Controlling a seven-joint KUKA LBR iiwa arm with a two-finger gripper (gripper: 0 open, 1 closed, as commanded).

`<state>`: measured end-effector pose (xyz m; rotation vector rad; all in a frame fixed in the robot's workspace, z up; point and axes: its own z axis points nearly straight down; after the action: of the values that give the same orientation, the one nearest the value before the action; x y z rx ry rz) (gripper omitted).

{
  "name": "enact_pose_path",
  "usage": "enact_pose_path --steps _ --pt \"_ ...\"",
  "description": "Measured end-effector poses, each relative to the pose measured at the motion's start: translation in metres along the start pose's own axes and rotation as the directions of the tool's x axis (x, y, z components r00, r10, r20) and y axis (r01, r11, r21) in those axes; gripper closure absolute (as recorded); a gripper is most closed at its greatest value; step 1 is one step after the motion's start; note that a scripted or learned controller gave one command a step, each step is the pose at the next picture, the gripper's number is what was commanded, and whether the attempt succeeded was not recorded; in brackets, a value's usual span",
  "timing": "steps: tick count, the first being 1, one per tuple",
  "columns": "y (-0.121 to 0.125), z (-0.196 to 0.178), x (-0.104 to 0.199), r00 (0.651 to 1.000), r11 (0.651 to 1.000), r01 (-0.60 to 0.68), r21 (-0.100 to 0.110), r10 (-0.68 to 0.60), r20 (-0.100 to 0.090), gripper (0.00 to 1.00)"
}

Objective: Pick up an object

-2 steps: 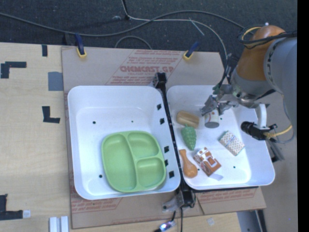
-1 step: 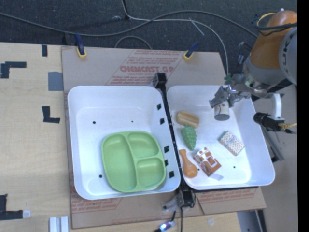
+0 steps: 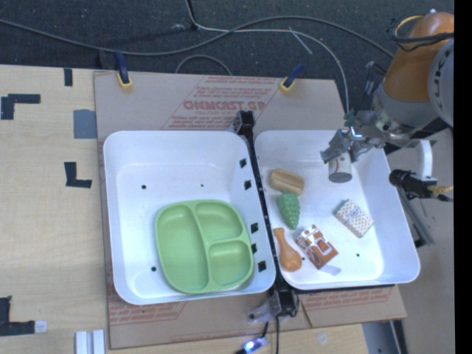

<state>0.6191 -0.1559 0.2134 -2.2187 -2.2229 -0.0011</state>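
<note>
1. Bins first: two shallow white bins lie side by side, the left bin (image 3: 125,168) and the right bin (image 3: 391,264), touching along a black divider.
2. Left bin: one green divided plate (image 3: 203,245) with three compartments sits toward 5 o'clock of the bin; nothing lies on it.
3. Right bin, left to right: one tan bread-like roll (image 3: 286,181) near 10 o'clock, one green knobbly toy (image 3: 289,209) just below it, one orange spoon-shaped piece (image 3: 287,251) at 7 o'clock, one brown-and-white packet (image 3: 318,246) just beside it, and one patterned white block (image 3: 353,217) toward 4 o'clock.
4. Gripper (image 3: 341,169) hangs over the right bin's 1 o'clock area with nothing visibly between its fingers; how wide the jaws stand I cannot tell from this slant.
5. Doing the step well, as I judge it: choose a target standing apart. The patterned block is nearest and has free floor around it.
6. Come down straight over the block's middle, jaws across its narrow side, clear of the bin wall.
7. Risk: the spoon piece and packet nearly touch, so a grab there could nudge both.
</note>
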Motion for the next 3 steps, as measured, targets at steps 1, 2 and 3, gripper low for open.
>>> enact_pose_path --steps 1,2,3 --pt "-0.010 0.009 0.052 1.000 1.000 0.002 0.003 -0.002 0.001 1.00" --pt "-0.015 0.001 0.101 1.000 1.000 0.002 0.003 -0.002 0.000 1.00" --pt "-0.037 -0.004 0.159 1.000 1.000 0.004 0.004 -0.004 0.000 1.00"
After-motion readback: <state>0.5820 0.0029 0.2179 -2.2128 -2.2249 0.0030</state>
